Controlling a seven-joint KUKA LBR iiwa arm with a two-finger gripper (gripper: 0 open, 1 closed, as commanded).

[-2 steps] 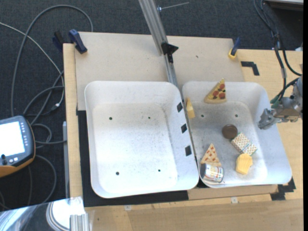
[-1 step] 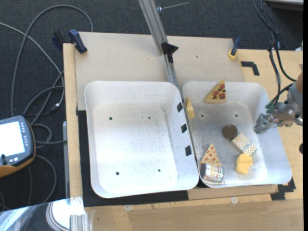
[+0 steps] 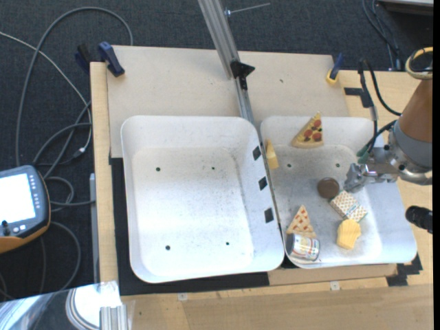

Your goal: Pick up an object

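Right now tool [image 3: 356, 177] hovers just R of brown puck [image 3: 328, 187]; grip state can't tell.

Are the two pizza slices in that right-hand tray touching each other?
Apart. The camera view shows one pizza slice near the right bin's far edge and the other pizza slice near its front, bare tray floor between them.
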